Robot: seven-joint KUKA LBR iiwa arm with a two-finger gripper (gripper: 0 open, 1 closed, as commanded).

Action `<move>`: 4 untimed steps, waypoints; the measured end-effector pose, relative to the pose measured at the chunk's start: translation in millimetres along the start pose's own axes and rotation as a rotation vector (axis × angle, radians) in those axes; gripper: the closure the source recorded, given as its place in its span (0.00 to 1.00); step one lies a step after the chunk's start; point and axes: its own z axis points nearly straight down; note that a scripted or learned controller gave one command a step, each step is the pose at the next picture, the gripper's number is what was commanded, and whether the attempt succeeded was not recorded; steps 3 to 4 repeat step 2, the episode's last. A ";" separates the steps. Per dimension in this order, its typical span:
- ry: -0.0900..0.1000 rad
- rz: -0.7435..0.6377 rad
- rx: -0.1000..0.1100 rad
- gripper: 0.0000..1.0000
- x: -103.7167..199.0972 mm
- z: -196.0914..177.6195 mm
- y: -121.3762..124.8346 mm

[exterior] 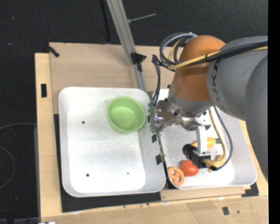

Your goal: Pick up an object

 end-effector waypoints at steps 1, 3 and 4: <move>0.000 -0.004 0.000 1.00 49.0 8.5 4.6; -0.001 0.000 0.000 0.00 46.4 8.0 4.7; -0.001 0.000 0.000 0.00 46.4 8.0 4.7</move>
